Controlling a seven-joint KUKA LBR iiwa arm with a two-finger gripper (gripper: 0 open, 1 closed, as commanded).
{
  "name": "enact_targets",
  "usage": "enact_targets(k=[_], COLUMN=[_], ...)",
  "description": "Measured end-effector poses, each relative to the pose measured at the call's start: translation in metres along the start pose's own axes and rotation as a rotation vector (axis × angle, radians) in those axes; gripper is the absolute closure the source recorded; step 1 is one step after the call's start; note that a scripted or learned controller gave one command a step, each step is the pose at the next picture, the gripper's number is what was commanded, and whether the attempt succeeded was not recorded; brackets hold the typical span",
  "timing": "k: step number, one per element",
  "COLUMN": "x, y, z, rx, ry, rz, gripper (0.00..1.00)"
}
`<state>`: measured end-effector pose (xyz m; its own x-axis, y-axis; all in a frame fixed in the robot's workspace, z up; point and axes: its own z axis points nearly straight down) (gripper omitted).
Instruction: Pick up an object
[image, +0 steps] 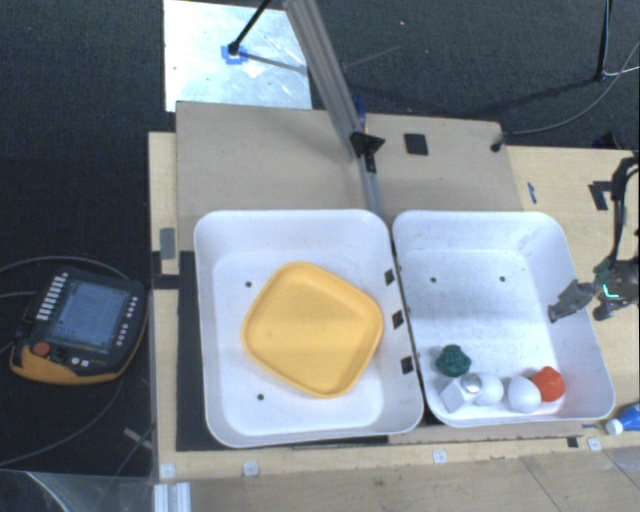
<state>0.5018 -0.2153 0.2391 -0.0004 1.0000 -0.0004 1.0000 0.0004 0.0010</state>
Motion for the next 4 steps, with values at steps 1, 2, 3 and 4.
enact_targets(k=[1, 2, 3, 4], x=[0.0, 0.004, -0.002, -0.002], y=[0.0, 0.008, 0.003, 0.003], z=[0.0, 0.048, 0.107, 0.15], rx=[0.0, 0.004, 0.005, 0.003], ry=[0.0, 0.001, 0.002, 0.001], rz=[0.0, 0.0, 0.001, 0.0], gripper=[0.0, 0.0, 0.0, 0.0])
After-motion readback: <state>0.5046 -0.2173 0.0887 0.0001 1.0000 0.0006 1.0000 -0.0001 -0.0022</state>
